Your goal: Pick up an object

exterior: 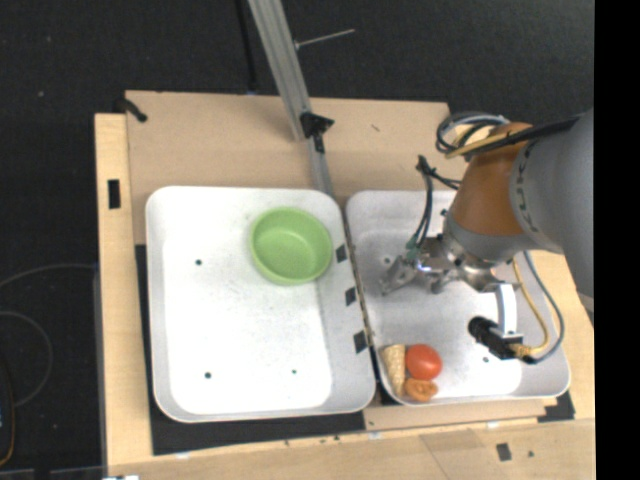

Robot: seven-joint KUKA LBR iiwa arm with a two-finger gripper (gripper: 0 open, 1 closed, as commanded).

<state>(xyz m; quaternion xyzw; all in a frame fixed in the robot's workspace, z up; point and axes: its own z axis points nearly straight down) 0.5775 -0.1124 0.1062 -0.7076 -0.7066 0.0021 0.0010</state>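
Observation:
In the right bin [395,218], my gripper [398,274] hangs low over the bin's left-middle floor, pointing left. Its fingers look spread, so it is open, with nothing between them. Three small objects lie together in that bin's front left corner. They are a red round tomato-like object [424,360], a beige cone-shaped piece [395,362] to its left, and a small orange piece [420,389] just in front. They sit well in front of the gripper and apart from it. A green bowl [291,246] stands upright in the left bin [200,368], near its back right.
The grey arm with its orange band [490,193] covers the right bin's back right part. A black part with a white strap and cables [495,338] hangs near that bin's right wall. A metal pole [285,63] slants up behind the bins. The divider between the bins [355,298] lies left of the gripper.

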